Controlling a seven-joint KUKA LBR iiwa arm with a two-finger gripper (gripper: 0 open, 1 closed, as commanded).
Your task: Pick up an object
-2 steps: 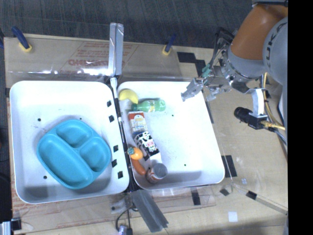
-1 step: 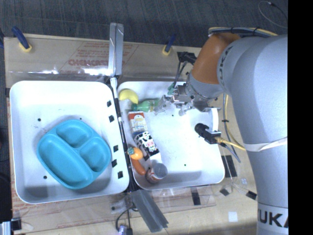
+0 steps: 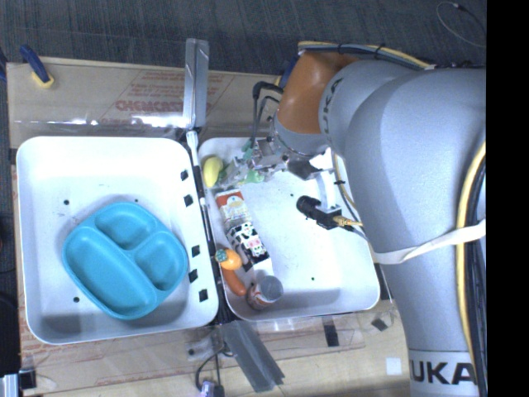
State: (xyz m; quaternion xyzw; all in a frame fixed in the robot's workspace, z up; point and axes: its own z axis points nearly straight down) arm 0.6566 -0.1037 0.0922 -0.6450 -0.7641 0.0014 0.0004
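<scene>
Over the desk point(image 3: 99, 89), the camera view recorded two white bins side by side. A blue divided tray point(image 3: 124, 259) lay in the left bin point(image 3: 41, 164). The arm's tool point(image 3: 263, 157) was at the right bin's point(image 3: 355, 292) far end, amid small greenish items; whether it was open or closed could not be told. Along the right bin's left wall lay a yellow fruit point(image 3: 213, 170), a printed carton point(image 3: 241, 226), an orange item point(image 3: 231, 260) and a round can point(image 3: 266, 289).
</scene>
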